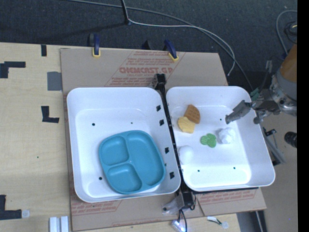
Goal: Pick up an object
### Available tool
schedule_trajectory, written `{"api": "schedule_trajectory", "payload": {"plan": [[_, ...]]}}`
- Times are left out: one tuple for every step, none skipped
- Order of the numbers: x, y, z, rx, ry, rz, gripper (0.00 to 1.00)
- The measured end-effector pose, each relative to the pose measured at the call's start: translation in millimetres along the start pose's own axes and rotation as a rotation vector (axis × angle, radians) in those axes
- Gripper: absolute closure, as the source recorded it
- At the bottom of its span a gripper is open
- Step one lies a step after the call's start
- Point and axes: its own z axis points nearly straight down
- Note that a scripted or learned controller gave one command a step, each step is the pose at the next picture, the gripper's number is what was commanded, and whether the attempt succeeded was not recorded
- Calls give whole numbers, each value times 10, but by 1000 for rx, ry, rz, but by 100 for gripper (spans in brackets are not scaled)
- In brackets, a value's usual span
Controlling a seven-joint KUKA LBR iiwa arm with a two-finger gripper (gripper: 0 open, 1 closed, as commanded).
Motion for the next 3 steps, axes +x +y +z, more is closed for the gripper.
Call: {"api": "schedule_trajectory", "payload": {"plan": [[-107, 98, 487, 4, 1, 0, 0], [-290, 473, 1775, 11, 3, 0, 0], [251, 130, 1922, -2, 0, -2, 0]]}}
